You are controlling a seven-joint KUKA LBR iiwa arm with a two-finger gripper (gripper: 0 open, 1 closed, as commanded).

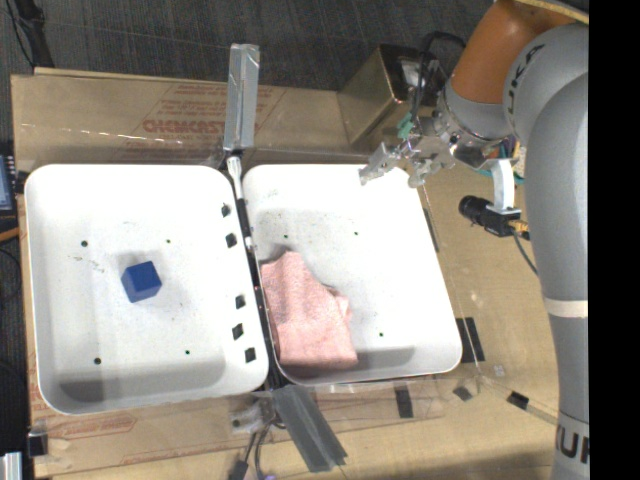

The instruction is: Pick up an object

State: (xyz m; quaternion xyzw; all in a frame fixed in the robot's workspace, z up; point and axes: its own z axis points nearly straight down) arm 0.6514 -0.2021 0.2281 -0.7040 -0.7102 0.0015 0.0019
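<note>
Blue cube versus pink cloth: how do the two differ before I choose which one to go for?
The blue cube is small, rigid and boxy; the pink cloth is larger, soft and rumpled flat. The cube sits alone near the middle of the left bin; the cloth lies in the right bin, against its left wall and toward the near end. Both rest on a bin floor, apart from the gripper, which hovers at the right bin's far edge.

— Reaching in from the right, grey arm (560, 218) rising tall along that edge, orange band (495, 53) bent over near the top.

— And the gripper (385, 166)?

— Pointing left off the wrist, high in the view. Two metal fingers (372, 171) apart at the tips, nothing between them.
</note>
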